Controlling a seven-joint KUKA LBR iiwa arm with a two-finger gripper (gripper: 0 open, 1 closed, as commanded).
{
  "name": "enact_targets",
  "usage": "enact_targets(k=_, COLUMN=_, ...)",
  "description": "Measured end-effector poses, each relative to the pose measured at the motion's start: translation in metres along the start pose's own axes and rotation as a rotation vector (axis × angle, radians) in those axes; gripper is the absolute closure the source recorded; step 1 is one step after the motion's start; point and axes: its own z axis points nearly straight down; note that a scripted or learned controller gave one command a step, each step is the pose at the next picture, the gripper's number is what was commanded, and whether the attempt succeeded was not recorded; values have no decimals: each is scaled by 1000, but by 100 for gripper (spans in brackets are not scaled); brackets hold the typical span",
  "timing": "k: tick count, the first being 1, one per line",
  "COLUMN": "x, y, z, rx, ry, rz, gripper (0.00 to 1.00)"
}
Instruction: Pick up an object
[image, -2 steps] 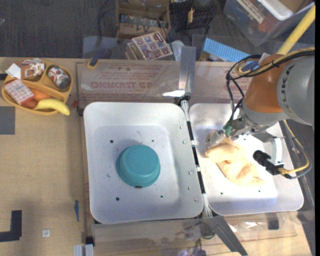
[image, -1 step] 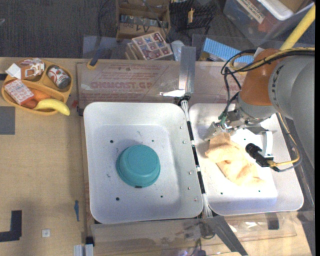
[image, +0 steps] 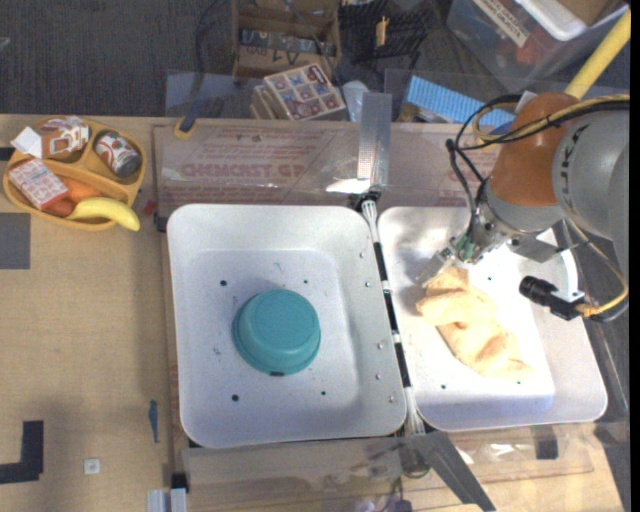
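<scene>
Wooden desk (image: 90, 330) below us, seen from above at a slant, and on it two shallow white bins side by side. Over in the left bin (image: 200, 250) sits a teal bowl (image: 278, 331), upside down by the look of it, round base facing up, near the middle of the floor and well apart from every wall.

Now to the right bin (image: 570, 395), and this is where the action is. A pale yellow crumpled cloth (image: 470, 325) lies across the bin's floor, running from its upper left down toward the lower right, bunched in soft folds. The grey arm (image: 590, 175) reaches in from the right, orange band (image: 530, 150) bright above the wrist, black cables looping around it. And the pincer (image: 462, 250) is down low, right at the upper end of that cloth, touching it or just above it; from this angle I can't separate the two. How the pincer stands, wide or narrow, I cannot tell: it is small, dark and partly blurred against the cloth's edge.

Off at the far left corner of the desk, an orange tray (image: 20, 185) carries a banana (image: 105, 211), a couple of cans and small packets. Behind the bins, a cardboard panel (image: 250, 165) with faded red lettering lies flat, and clutter of boxes and cables beyond.
</scene>
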Motion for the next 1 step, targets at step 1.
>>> enact_targets(k=1, x=46, y=-33, z=0, rx=-4, ry=-1, rz=-54, gripper=0)
